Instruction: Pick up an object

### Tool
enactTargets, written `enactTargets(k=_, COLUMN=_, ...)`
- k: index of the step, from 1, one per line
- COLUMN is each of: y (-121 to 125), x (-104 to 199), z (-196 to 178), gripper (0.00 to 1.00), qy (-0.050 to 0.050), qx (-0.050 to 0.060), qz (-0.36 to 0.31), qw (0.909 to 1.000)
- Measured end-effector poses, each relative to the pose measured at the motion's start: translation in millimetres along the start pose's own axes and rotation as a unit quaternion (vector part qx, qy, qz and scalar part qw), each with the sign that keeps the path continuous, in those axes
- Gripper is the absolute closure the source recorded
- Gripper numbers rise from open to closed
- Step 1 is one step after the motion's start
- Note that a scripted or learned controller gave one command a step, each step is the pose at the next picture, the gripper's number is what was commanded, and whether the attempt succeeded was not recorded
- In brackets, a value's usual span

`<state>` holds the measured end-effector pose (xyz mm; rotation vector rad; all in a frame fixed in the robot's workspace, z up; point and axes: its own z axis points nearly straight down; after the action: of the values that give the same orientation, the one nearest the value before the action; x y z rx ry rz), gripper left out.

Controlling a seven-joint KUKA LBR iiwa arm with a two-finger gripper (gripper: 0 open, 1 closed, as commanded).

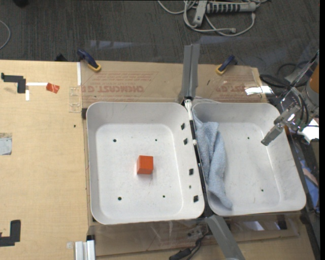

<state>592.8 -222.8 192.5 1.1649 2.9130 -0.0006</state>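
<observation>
The tool (274,131) shows as a single grey tip slanting down over the right bin (254,152); whether its fingers are apart or together is too small and blurred to tell. Behind it, the arm (312,81) is cut off by the picture's right edge. Across the bin from the tool, the blue-grey cloth (212,157) covers that bin's far wall and part of its floor. The cables (213,12) on the floor are cut off at the top edge.
</observation>
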Motion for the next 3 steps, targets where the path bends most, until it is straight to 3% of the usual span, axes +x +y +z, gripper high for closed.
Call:
enactTargets(k=1, y=-17, x=19, z=100, gripper=0.0, qy=0.0, qx=-0.001, qz=-0.104, qw=0.9946)
enactTargets(k=2, y=-16, x=18, z=89, gripper=1.0, qy=-0.002, qx=-0.002, qz=-0.103, qw=0.9947)
enactTargets(k=3, y=-10, x=12, z=19, gripper=1.0, qy=-0.001, qx=-0.001, qz=-0.236, qw=0.9718)
